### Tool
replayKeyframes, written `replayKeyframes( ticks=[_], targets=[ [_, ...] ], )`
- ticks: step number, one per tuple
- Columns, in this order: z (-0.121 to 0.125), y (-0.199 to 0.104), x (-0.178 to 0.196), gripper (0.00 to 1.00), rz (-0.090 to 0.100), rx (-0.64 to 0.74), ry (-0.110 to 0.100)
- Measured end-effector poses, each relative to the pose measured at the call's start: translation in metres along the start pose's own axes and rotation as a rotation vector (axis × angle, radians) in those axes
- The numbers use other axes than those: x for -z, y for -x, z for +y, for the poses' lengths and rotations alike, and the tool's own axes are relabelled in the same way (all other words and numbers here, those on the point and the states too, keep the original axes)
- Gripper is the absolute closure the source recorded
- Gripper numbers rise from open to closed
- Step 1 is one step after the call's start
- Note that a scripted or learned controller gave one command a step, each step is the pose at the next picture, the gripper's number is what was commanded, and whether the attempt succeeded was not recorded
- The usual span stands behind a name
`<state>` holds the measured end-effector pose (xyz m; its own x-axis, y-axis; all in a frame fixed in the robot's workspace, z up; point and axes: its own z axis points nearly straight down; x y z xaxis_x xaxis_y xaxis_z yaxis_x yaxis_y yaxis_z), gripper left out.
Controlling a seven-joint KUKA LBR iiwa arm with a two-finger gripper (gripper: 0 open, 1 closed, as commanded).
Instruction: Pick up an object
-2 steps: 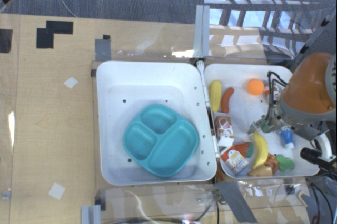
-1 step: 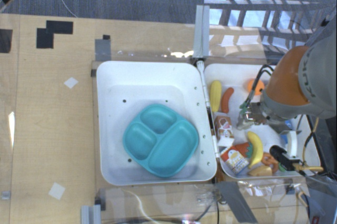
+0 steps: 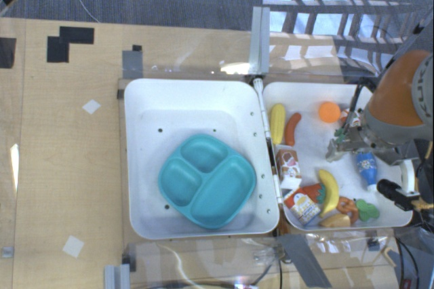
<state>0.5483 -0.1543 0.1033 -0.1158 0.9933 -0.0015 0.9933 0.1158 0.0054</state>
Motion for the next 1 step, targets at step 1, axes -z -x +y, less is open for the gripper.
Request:
replayKeyframes(
  ticks=[1],
  targets=[
    [0.0000, -0.0001, 0.0000, 0.00, 0.000, 0.000, 0.000]
  ],
)
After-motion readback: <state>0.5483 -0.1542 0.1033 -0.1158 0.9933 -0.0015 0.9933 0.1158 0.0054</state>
